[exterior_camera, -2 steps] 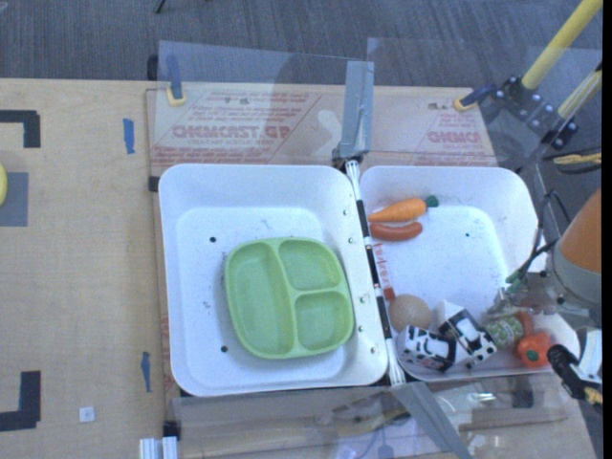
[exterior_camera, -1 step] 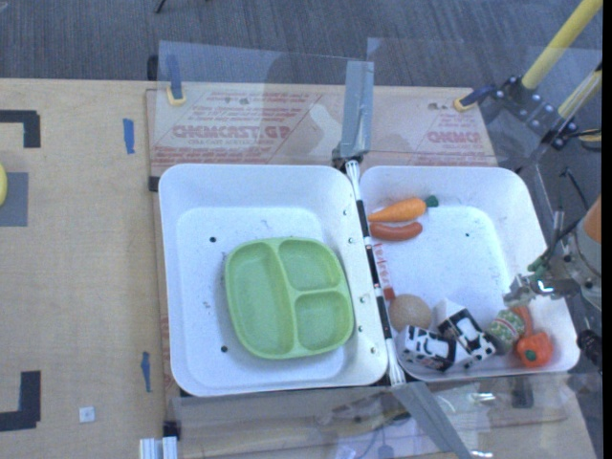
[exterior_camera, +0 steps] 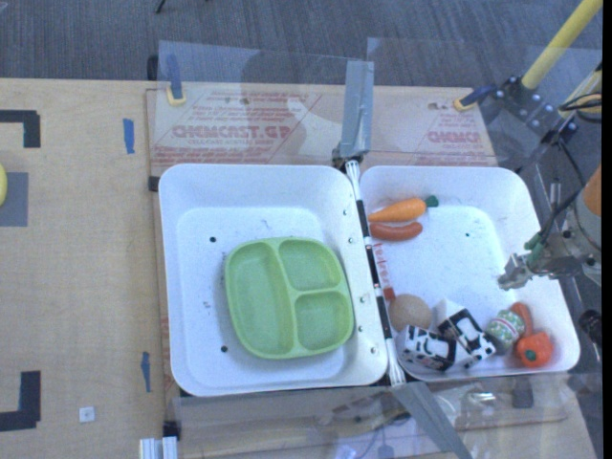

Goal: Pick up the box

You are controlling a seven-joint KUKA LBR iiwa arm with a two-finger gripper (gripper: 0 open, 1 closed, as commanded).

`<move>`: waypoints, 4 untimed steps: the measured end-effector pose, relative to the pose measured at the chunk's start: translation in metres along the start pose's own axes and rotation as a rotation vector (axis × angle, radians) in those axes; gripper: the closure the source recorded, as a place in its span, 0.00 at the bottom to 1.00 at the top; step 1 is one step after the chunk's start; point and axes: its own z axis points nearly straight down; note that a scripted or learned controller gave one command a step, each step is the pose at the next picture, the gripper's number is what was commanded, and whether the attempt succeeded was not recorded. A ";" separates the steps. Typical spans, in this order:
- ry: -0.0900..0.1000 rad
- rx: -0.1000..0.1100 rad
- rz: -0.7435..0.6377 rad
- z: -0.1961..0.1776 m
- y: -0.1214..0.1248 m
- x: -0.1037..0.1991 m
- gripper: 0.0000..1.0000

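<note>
Below the gripper [exterior_camera: 513, 275], whose opening cannot be judged, the box [exterior_camera: 466, 336] lies wedged among clutter; a descent risks catching the neighbouring can [exterior_camera: 505, 330] instead.

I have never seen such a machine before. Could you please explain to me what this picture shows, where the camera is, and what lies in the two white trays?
One camera, fixed above a wooden bench, looks down at a slant. Two shallow white bins sit side by side. The left bin holds a green divided plate. The right bin holds toy food: a carrot with a sausage beside it, and along the near edge an egg-like brown ball, a black-and-white patterned box, a small can and an orange vegetable. The machine is a robot arm entering from the right; its claw hovers over the right bin's right side. Whether it is open is too small to tell. It should pick up the box.
</note>
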 end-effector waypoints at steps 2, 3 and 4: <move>-0.002 0.000 0.271 -0.018 -0.003 -0.008 0.00; 0.005 0.004 0.253 0.109 -0.002 -0.035 0.00; 0.003 0.004 0.253 0.101 -0.002 -0.035 1.00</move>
